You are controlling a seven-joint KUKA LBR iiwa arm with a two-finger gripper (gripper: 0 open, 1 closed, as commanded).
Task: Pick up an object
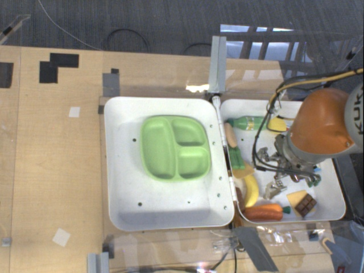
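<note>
Gripper (277, 187) hangs low in the right bin (340, 208); its grasp cannot be judged. Banana (250, 190) and carrot (263, 211) crowd the bin's near-left corner. Left bin (122, 169) holds a green tray (174, 147) with open margins around it.

Banana (250, 190), carrot (263, 211), green bottle (248, 122), loose in right bin (339, 206).

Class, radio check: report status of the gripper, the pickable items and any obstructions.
Gripper low in right bin, grip unclear. Banana, carrot, cheese wedge close around it. Green tray alone in left bin.
</note>
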